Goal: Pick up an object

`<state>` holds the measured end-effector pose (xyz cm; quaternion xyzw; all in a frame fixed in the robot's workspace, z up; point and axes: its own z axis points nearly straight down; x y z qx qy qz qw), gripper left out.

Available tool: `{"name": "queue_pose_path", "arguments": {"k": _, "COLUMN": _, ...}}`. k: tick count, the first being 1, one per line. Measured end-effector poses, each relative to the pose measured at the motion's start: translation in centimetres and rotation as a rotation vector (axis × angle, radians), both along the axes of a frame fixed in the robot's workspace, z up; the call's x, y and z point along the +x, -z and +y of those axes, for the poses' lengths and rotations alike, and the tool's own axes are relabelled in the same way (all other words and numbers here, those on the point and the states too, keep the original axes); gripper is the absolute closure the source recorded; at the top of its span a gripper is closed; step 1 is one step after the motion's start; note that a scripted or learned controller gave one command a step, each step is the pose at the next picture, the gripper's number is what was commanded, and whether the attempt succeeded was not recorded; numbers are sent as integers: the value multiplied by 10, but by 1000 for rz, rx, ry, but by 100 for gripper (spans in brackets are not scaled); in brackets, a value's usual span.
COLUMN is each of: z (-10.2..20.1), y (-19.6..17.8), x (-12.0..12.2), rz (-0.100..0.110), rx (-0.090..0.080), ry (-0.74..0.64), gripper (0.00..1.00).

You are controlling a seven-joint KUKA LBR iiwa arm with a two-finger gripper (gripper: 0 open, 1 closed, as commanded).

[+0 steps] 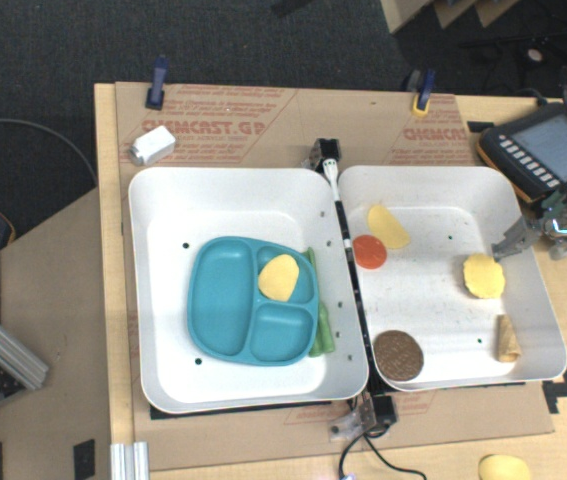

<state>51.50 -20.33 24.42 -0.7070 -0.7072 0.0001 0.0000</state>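
Cardboard bench top on dark carpet bears two bins; end effector grip state unclear.

We see two white bins, a teal tray with a yellow piece, an orange-red disc, and a speckled brown disc.

right bin middle open, blue tray crowds left bin
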Motion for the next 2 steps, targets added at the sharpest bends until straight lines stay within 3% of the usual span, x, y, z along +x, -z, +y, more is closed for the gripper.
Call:
{"name": "queue_pose_path", "arguments": {"k": 1, "z": 8, "y": -134, "x": -35, "rz": -17, "rx": -6, "ry": -1, "gripper": 0}}
{"name": "queue_pose_path", "arguments": {"k": 2, "z": 9, "y": -137, "x": -34, "rz": -7, "rx": -4, "ry": -2, "gripper": 100}}
